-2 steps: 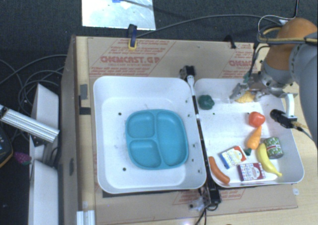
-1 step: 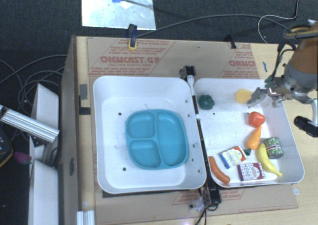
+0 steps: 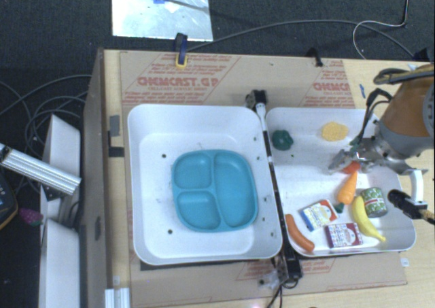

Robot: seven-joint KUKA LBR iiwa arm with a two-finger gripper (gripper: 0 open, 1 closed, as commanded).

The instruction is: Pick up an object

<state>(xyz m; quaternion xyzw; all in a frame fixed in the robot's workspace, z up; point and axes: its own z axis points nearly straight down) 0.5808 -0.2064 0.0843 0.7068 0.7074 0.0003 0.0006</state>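
2 white bins: the left bin [image 3: 146, 164] bears a light blue divided plate [image 3: 214, 190]. In the right bin [image 3: 299, 133] lie a dark green lump [image 3: 282, 139], a yellow disc [image 3: 334, 131], an orange carrot [image 3: 347, 188], a yellow banana [image 3: 366, 219], an orange-red sausage [image 3: 300, 233] and a dark red-and-white packet [image 3: 343, 235].

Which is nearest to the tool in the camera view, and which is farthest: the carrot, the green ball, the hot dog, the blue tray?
From the tool, nearest first:
1. Carrot, right bin, just below the tool.
2. Green ball, right bin, upper left corner.
3. Hot dog, right bin, lower left corner.
4. Blue tray, in the left bin, far to the left.
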